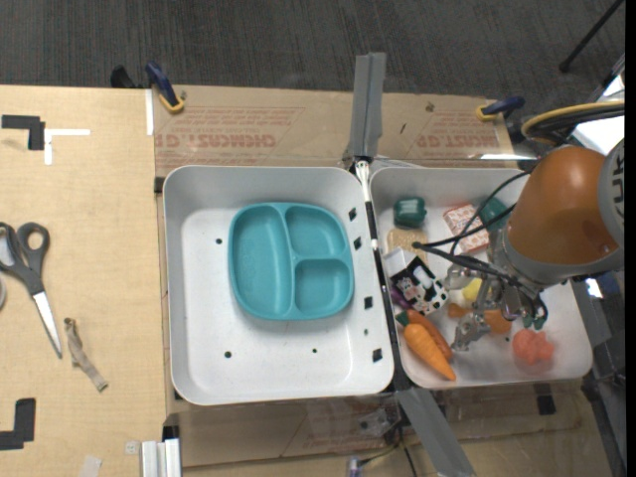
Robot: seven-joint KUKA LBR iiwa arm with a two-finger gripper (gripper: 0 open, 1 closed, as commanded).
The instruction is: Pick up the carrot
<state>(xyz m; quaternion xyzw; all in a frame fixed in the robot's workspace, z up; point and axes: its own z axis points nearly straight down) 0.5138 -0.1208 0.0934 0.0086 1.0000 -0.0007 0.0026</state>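
Carrot (428,348) orange, tapered, lying diagonally in right bin (566,366); gripper (469,334) state unclear.

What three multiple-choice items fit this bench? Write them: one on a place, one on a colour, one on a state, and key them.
1. Where does the carrot lie?
A. On the divided plate
B. In the right bin, near its front left corner
C. On the cardboard beside the scissors

2. What colour is the divided plate in the left bin?
A. Teal
B. Red
C. Yellow

3. How does the carrot stand to the claw?
A. Lifted between its fingers
B. Lying in the bin, beside the claw and not in it
C. Dropped onto the plate

Key: 1 B, the carrot rests against the right bin floor by the divider. 2 A, the plate is teal throughout. 3 B, the carrot lies flat left of the claw, ungripped.
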